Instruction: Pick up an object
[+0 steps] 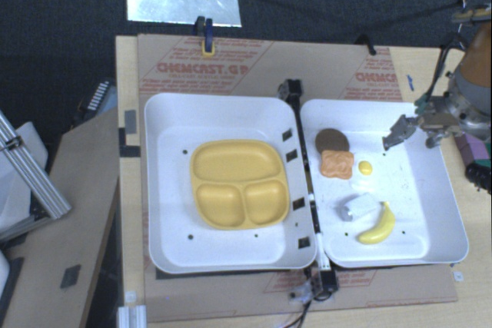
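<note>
The gripper (415, 130) hung over the right bin's (446, 196) far edge, fingers apart and empty. The banana (378, 226) lay near the front edge; it looked light, smooth, best pinched across its middle.

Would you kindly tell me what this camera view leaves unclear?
- Hand: small and dark, grip state unreadable.
- Arm: cut off by the right edge.
- Grey object beside the banana: too small to identify.
- Brown disc: front edge hidden by the orange piece.
</note>
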Action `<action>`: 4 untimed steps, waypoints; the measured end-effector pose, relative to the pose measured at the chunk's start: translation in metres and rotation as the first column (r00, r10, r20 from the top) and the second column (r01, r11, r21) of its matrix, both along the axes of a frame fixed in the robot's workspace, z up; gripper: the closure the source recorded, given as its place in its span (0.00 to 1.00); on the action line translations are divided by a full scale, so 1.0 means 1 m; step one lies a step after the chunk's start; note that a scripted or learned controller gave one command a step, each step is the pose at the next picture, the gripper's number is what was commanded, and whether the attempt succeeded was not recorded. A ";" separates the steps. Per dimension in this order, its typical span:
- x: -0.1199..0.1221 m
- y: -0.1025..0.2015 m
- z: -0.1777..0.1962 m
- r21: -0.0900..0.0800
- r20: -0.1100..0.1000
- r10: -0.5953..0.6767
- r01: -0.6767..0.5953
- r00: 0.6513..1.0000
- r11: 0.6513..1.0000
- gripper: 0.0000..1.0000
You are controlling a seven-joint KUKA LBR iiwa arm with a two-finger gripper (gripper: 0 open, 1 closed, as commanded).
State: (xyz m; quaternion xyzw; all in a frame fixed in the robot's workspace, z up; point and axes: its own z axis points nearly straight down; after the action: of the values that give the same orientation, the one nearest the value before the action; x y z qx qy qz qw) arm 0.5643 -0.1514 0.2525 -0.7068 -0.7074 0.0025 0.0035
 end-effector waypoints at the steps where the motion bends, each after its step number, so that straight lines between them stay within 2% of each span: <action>1: 0.002 0.000 0.006 -0.002 0.010 0.002 -0.002 1.000 1.000 0.00; 3: 0.006 0.007 -0.118 0.000 0.005 0.000 0.000 1.000 1.000 0.00; 4: 0.008 0.008 -0.167 0.000 0.012 -0.001 0.001 1.000 1.000 0.00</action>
State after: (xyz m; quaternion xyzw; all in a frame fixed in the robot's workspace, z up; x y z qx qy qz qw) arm 0.5724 -0.1436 0.0857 -0.7070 -0.7072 -0.0017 -0.0007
